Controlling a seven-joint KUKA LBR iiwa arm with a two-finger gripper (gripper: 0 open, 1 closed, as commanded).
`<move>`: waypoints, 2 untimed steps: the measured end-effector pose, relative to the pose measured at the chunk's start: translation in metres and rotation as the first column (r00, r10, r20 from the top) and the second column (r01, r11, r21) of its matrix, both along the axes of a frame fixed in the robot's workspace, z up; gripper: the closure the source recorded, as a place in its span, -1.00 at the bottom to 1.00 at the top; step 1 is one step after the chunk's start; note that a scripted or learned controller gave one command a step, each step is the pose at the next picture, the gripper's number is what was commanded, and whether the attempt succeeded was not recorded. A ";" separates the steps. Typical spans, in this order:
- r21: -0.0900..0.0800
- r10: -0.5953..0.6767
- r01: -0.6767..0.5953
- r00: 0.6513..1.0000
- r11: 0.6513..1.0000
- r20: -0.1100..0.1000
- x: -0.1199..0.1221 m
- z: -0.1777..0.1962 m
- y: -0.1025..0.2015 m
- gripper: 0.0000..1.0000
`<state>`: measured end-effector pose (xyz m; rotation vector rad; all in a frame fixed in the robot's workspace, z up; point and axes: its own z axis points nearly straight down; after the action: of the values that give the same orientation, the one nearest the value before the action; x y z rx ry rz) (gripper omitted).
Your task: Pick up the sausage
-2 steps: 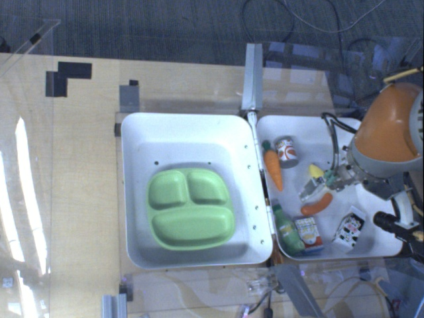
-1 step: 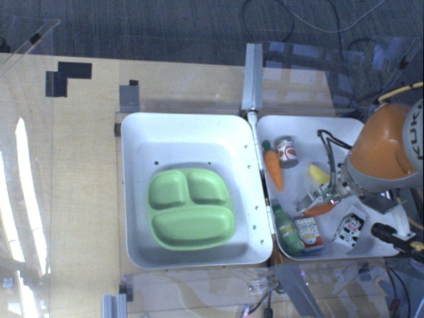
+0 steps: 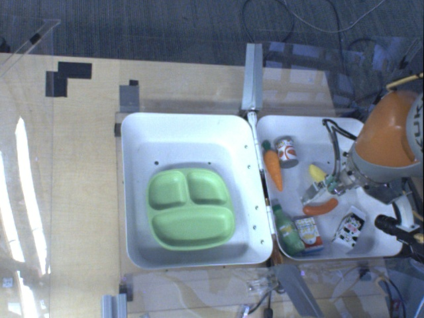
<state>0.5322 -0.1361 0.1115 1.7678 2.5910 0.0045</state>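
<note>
The sausage [image 3: 320,208] is a small orange-red link lying flat on the floor of the right bin [image 3: 301,132], near its middle. My gripper [image 3: 322,189] hangs just above it, reaching in from the right under the arm's orange band [image 3: 389,134]. The fingertips sit a little up and left of the sausage, close to a small yellow piece [image 3: 317,173]. Nothing shows between them.
The right bin also holds a carrot [image 3: 272,169], a small can [image 3: 286,150], a green bottle [image 3: 287,230], a small carton [image 3: 309,233] and a black-and-white box [image 3: 350,228]. A green divided plate [image 3: 191,208] lies in the left bin [image 3: 142,134].
</note>
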 end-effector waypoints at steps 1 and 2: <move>-0.008 0.201 -0.201 0.979 0.979 0.018 -0.033 -0.019 0.003 -1.00; -0.008 0.276 -0.275 0.961 0.961 0.011 -0.026 -0.020 0.003 -1.00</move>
<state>0.5062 -0.1328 0.0913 1.3845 2.8002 0.0083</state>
